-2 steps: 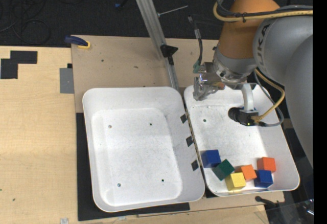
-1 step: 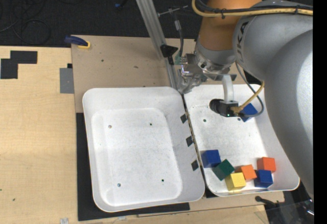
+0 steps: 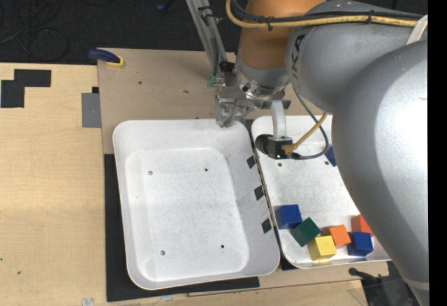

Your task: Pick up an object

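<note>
Several small cubes lie in the near corner of the right bin [image 3: 302, 189]: a blue cube [image 3: 288, 215], a green cube [image 3: 305, 232], a yellow cube [image 3: 323, 246], an orange cube [image 3: 339, 235], a red cube [image 3: 362, 223] and a second blue cube [image 3: 361, 244]. Another blue piece [image 3: 330, 156] peeks out from under the arm at the right. My gripper [image 3: 229, 114] hangs over the far edge of the bins, near the gap between them, well away from the cubes. Nothing can be seen held in it.
The left bin [image 3: 133, 158] holds only a few dark specks. Black clips [image 3: 260, 193] line the seam between the bins. A metal rail [image 3: 199, 11] leans behind the gripper. A blue and yellow clamp [image 3: 105, 56] sits at the bench's far left corner.
</note>
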{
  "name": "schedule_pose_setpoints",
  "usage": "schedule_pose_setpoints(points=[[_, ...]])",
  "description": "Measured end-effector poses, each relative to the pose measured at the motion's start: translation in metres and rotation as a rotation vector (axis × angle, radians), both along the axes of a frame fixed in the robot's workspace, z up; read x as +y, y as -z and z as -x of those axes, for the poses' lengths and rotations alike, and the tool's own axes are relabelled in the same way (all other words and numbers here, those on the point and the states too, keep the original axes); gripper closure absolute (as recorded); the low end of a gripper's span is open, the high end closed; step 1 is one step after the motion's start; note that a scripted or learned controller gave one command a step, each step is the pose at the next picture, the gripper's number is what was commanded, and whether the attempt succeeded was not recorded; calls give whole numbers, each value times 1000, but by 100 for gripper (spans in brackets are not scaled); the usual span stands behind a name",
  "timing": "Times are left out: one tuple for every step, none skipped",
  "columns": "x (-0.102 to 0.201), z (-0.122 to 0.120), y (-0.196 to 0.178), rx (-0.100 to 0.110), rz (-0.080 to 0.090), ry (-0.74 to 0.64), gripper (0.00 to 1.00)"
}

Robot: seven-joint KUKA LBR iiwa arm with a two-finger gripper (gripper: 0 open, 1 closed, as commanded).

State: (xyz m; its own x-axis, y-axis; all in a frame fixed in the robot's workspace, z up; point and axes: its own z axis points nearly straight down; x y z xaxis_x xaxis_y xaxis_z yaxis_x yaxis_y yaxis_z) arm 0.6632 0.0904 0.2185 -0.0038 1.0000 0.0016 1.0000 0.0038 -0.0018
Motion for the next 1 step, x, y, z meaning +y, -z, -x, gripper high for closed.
schedule_pose_setpoints(points=[[-1, 0, 0, 1, 3, -2, 0]])
